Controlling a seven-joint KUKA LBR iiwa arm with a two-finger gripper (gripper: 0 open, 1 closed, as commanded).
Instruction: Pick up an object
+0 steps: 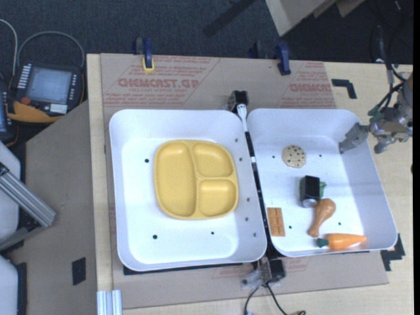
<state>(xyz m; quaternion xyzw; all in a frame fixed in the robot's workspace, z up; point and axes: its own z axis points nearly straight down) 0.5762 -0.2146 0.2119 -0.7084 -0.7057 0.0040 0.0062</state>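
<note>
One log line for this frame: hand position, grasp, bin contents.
hand: over right bin's upper right rim | grasp: none | right bin: cookie, black block, drumstick, carrot, cracker | left bin: yellow divided plate

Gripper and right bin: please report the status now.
Gripper open, at right bin far rim, holding nothing. Cookie, drumstick, carrot untouched. Nothing blocking.

arm [400, 120] cropped by right edge
</note>
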